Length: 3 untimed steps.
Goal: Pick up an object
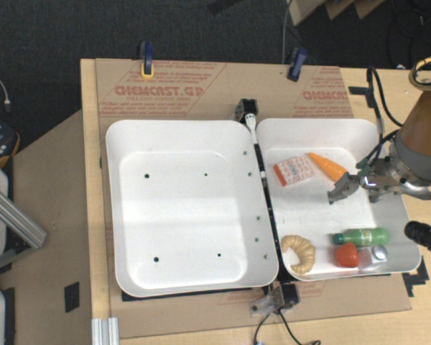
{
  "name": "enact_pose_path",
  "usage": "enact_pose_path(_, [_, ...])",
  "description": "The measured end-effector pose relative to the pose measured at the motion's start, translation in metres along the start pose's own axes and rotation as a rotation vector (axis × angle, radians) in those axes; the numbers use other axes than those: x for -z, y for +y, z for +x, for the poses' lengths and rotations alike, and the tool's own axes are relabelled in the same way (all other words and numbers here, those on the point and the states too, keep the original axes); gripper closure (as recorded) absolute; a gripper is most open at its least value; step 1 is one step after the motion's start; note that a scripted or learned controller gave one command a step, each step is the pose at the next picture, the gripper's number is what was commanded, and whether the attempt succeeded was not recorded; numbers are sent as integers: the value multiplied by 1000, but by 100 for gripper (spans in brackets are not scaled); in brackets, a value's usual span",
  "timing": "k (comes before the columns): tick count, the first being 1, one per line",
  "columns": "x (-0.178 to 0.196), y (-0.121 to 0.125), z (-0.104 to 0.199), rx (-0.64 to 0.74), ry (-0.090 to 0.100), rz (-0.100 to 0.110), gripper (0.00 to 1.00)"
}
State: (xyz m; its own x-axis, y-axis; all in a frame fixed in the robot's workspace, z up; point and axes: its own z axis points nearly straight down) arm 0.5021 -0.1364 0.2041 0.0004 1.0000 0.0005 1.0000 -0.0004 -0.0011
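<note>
Pincer (343, 190) hovered over right bin (359, 129), just beside carrot (327, 166), apparently lining up grasp; grip state unclear, nothing seen between its fingers.

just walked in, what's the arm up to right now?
The arm reaches in from the right and its gripper hangs over the right bin, just right of the carrot and the red-and-white packet. Nothing sits between its fingers, so no pick yet. A croissant, a green bottle and a tomato lie along the bin's near edge. The left bin holds none of these items.
</note>
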Motion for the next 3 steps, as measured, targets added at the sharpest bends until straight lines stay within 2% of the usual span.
enact_pose_path(1, [89, -22, 32, 4, -2, -11, 0])
enact_pose_path(2, [74, -5, 0, -2, -4, -4, 0])
enact_pose_path(3, [-31, 30, -72, -5, -1, 8, 0])
